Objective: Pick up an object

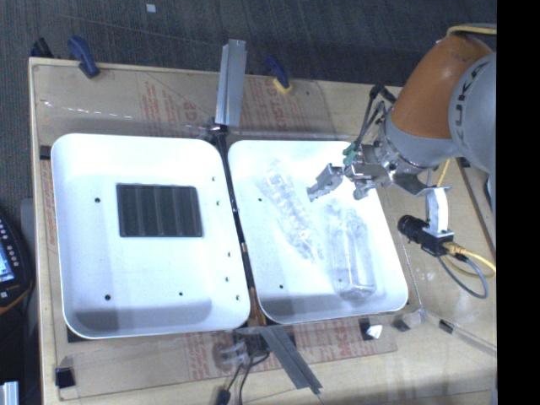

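Note:
My gripper (342, 186) hangs over the back right part of the right bin (278, 306), its fingers (321, 185) spread open with nothing between them. Just below it in that bin lies a clear plastic bottle (351, 258), lengthwise toward the front. A crumpled transparent plastic piece (291, 209) lies to the gripper's left, running diagonally across the bin's middle. A dark grey ribbed rectangular block (159, 210) rests flat in the left bin (135, 310).
A metal bar (230, 83) stands at the back between the two bins, with blue clamps (84, 57) along the bench's far edge. The grey and orange arm (439, 99) reaches in from the right over the bench's edge.

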`<state>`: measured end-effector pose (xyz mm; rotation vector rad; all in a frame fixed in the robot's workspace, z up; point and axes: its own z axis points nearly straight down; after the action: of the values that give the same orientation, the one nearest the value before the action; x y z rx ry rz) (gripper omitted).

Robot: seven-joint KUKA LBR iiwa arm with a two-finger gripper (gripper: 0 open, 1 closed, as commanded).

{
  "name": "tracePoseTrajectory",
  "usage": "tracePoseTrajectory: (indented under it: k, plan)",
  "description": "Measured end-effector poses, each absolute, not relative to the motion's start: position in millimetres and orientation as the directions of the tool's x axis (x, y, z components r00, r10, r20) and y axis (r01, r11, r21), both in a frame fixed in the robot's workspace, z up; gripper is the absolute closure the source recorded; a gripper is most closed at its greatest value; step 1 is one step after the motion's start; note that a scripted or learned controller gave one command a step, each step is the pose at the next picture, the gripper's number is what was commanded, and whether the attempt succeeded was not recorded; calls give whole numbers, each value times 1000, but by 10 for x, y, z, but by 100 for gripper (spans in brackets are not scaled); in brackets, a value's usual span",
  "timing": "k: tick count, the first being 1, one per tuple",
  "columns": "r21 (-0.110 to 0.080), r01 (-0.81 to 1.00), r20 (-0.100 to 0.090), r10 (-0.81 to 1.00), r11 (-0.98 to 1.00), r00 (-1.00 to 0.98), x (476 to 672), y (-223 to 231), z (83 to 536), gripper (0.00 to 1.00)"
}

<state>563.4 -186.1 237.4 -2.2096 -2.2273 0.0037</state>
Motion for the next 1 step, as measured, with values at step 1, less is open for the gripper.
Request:
tracePoseTrajectory:
  k: [1]
  plan:
    - [-6,906,0,906,-422,422,5125,-1605,2719,0]
